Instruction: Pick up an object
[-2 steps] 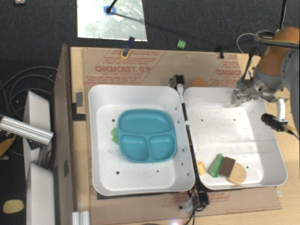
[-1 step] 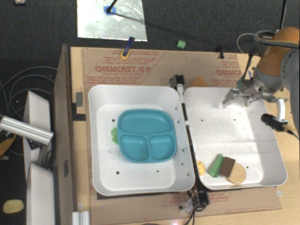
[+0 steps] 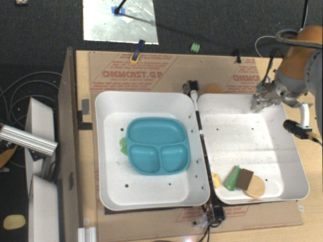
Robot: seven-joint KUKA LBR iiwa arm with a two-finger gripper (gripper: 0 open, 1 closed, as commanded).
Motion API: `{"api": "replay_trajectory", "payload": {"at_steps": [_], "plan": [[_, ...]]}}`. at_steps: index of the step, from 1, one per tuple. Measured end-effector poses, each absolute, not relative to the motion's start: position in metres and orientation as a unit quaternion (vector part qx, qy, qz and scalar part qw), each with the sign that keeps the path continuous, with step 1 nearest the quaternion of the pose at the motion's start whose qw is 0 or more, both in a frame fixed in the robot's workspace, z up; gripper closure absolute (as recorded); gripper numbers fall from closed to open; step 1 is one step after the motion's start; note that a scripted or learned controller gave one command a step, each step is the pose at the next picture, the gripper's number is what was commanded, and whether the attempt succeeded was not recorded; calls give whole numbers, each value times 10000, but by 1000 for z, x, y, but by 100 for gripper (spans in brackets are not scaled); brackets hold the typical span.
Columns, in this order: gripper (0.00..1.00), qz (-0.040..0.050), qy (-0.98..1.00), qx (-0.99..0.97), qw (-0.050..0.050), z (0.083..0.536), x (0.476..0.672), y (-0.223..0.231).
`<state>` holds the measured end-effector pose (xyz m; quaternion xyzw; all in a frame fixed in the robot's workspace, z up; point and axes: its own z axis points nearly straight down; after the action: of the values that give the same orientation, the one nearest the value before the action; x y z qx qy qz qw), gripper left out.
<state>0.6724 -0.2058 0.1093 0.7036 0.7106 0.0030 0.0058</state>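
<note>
Hovering over the right bin's (image 3: pixel 282 135) far edge, the gripper (image 3: pixel 262 101) — grasp state impossible to tell.
Green block (image 3: pixel 232 178), brown block (image 3: pixel 245 178) lie near.

1. A teal divided tray (image 3: pixel 157 145) lies flat in the left bin (image 3: pixel 108 105), with a small green piece (image 3: pixel 122 144) touching its left edge.
2. A green block (image 3: pixel 232 178), brown block (image 3: pixel 245 179), tan disc (image 3: pixel 255 186) and yellow piece (image 3: pixel 216 180) cluster in the right bin (image 3: pixel 287 150), near its front edge.
</note>
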Motion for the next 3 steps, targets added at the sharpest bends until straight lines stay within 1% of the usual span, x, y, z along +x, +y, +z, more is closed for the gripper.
{"api": "replay_trajectory", "payload": {"at_steps": [1, 2, 3], "plan": [[0, 26, 7109, 7032, 57, 109, 672, -206], [0, 7, 7101, 7041, 0, 84, 669, -146], [100, 22, 7095, 7047, 24, 97, 671, -150]]}}
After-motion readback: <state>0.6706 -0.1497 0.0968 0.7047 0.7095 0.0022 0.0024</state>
